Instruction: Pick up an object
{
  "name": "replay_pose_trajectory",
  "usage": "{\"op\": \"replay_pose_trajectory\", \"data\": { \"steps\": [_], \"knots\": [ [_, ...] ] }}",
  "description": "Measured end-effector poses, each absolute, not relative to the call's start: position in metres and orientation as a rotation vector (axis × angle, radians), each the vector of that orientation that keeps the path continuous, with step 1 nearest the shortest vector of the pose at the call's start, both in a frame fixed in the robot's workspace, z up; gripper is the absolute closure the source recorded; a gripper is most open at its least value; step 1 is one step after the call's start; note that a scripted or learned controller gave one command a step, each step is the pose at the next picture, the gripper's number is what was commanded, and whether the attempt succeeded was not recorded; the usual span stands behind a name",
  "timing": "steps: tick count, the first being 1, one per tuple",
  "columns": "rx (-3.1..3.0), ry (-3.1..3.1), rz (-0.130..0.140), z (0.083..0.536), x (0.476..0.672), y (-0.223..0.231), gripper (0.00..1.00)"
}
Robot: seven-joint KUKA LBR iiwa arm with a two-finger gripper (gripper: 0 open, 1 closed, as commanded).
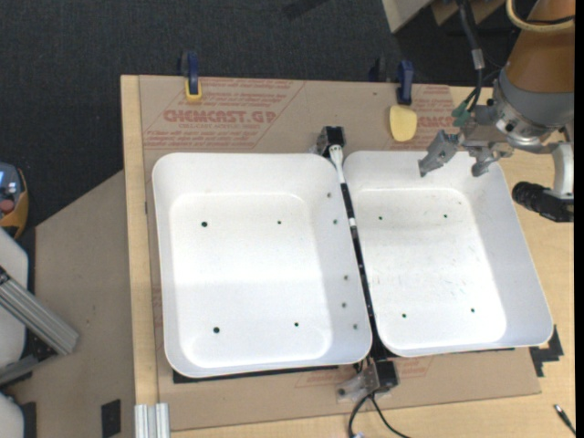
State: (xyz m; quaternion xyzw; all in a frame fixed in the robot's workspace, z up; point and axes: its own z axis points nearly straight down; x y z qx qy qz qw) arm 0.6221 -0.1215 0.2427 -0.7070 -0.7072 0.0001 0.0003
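Observation:
My gripper [454,162] hangs over the far right corner of the right bin [511,245], with its two grey fingers [432,160] spread apart and nothing between them. A small pale yellow piece [402,122] lies on the bench just behind the right bin's far left corner, to the left of the gripper and apart from it. The arm comes in from the upper right, its orange band above the wrist.
The left bin [173,245] sits beside the right one, and a black strip [351,231] runs along the seam between them. Two blue clamps [191,67] [404,76] hold the brown board at its far edge. Cables trail at the front.

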Motion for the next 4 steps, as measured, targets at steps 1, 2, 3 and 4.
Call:
{"op": "replay_pose_trajectory", "data": {
  "steps": [1,2,3,4],
  "knots": [
    [-2.222,-2.212,0.009,0.076,0.605,-0.177,0.00],
    [-2.226,-2.223,-0.002,0.096,0.609,-0.175,1.00],
    [-2.240,-2.234,-0.011,0.264,0.623,-0.228,1.00],
    [-2.222,-2.219,0.002,0.258,0.584,-0.222,1.00]
  ]
}}
